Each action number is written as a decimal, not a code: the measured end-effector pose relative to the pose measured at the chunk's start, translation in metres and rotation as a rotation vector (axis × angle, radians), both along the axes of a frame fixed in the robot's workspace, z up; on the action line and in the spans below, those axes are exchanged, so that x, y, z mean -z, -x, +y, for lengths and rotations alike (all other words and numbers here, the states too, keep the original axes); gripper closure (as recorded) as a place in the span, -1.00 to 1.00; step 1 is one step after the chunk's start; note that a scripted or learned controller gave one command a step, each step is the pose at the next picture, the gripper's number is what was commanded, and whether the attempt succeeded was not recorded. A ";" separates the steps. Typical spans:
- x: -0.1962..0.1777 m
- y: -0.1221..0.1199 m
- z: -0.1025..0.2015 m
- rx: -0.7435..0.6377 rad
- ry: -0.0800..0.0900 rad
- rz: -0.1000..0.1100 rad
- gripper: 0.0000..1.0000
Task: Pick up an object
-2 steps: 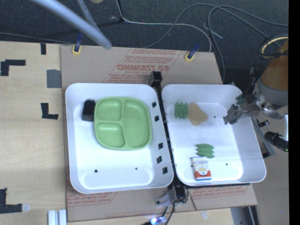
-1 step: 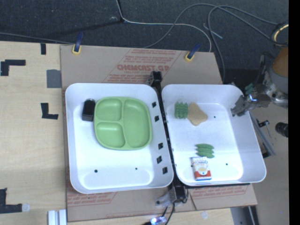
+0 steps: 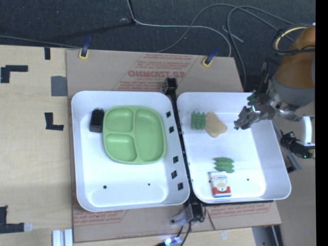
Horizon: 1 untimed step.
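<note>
Hovering over the right white bin [image 3: 266, 152], the end effector [image 3: 245, 121], its state untellable, risks nudging the tan rounded lump [image 3: 216, 126] aside.

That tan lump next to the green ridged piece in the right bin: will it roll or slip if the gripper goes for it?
The tan lump looks rounded and smooth, so it may slip from the fingers. Its irregular shape probably won't roll far. It touches the green ridged piece, so a push would likely shift both.
</note>
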State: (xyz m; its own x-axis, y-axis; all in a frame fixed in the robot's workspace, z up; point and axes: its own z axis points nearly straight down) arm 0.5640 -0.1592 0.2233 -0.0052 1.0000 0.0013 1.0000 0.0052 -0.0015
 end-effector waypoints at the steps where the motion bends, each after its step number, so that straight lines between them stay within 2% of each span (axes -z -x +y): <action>1: 0.010 0.000 0.050 0.000 0.000 0.000 1.00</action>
